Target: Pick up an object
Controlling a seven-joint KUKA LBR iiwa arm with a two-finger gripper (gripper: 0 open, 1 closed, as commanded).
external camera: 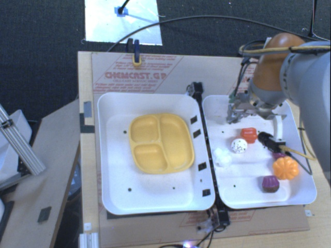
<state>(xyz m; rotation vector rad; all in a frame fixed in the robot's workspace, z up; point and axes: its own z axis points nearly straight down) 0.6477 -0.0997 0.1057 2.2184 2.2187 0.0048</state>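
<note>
Hovering at the far left of the right bin (240, 187), the gripper (234, 115) has the red piece (249, 134) just nearer and rightward; you cannot tell whether it's released or clenched.

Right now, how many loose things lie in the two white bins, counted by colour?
Yellow: 1, the yellow three-compartment plastic plate
Red-orange: 1, the small red-orange rounded piece
Orange: 1, the ribbed orange pumpkin-shaped toy
White: 2, the white speckled ball and the small white lump
Purple: 1, the dark purple rounded toy
Total: 6
</note>
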